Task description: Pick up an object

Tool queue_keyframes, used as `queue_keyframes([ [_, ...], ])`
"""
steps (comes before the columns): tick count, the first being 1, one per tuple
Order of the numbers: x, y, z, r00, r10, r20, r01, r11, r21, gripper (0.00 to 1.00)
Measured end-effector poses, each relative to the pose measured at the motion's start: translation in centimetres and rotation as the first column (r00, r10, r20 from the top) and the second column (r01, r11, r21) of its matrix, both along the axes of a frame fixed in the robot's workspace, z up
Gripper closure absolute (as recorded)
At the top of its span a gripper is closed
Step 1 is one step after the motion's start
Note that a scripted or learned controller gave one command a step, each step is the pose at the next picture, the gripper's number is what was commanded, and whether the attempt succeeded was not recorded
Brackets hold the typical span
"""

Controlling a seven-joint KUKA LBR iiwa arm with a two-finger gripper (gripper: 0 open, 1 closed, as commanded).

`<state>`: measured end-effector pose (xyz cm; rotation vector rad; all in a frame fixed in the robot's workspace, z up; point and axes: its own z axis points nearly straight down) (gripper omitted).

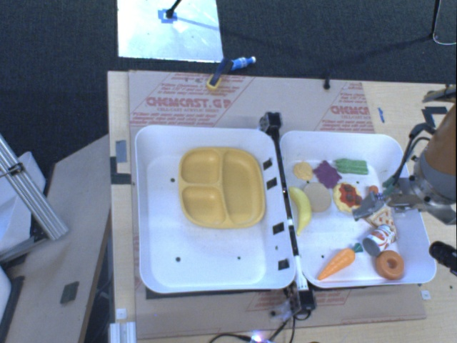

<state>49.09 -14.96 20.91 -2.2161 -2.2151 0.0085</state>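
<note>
Toy foods are lying in the right bin [400, 148]: banana [301, 209] by the divider, carrot [338, 262], donut [390, 264], pizza slice [348, 196], purple piece [327, 172], green piece [351, 166]. Gripper [373, 207] is hovering low over the right bin, just beside the pizza slice; whether its fingers are spread or pressed together cannot be told. Yellow divided plate [221, 188] is sitting in the left bin [153, 213].
</note>
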Motion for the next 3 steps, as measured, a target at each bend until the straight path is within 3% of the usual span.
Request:
queue_keyframes([
  [1, 0.3, 0.0, 0.5, 1.000, 0.003, 0.011, -0.003, 1.000, -0.002, 0.00],
  [3, -0.6, -0.8, -10.7, 1.000, 0.003, 0.011, -0.003, 1.000, -0.001, 0.00],
])
